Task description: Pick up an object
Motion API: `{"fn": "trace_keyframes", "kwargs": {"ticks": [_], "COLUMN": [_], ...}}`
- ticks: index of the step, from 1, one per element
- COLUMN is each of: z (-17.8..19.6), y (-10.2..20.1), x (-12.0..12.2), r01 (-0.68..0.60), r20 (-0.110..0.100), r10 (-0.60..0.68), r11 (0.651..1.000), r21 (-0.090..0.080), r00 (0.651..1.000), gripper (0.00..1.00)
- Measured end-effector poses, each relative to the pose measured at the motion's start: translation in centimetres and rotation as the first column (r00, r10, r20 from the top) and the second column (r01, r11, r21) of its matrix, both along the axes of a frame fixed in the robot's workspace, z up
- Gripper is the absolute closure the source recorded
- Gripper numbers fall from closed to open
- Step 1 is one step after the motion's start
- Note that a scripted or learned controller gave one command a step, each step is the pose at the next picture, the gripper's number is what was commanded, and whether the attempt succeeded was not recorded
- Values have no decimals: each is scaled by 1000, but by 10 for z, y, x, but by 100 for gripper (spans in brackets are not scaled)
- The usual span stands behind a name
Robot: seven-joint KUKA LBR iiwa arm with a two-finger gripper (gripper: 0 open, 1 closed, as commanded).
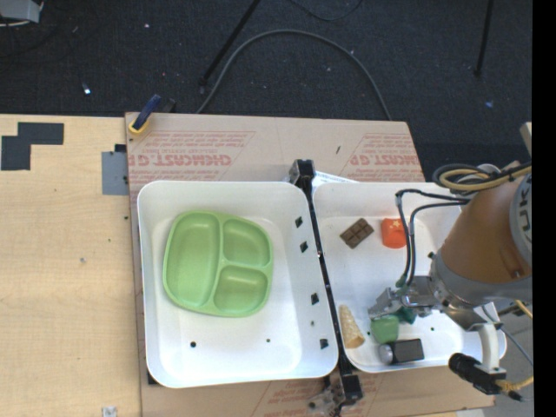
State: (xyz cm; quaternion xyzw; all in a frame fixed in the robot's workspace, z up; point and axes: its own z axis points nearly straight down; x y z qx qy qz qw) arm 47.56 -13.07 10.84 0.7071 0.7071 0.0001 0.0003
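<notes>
My gripper (393, 308) hangs low over the front part of the right bin (369, 207), the orange-banded arm reaching in from the right. Right below its tips lies a green block (385, 329), touching or nearly so. A dark grey block (402, 351) rests just in front of that. A tan cone-shaped piece (351, 326) lies by the bin's left wall. Farther back sit a brown waffle-like square (356, 232) and an orange object (393, 234).
The left bin (165, 337) holds a green divided plate (218, 263). A black divider (314, 276) runs between the bins. Cardboard lies under both bins, with wooden bench to the left. Cables loop at the right by the arm.
</notes>
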Motion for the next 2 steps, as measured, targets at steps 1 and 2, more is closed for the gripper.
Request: {"fn": "trace_keyframes", "kwargs": {"ticks": [1, 2], "z": [-20, -13], "y": [-11, -13], "x": [1, 0], "r01": [0, 0], "r20": [3, 0], "r10": [0, 0], "r11": [1000, 1000], "r21": [0, 0], "r00": [1000, 1000], "gripper": [0, 0]}}
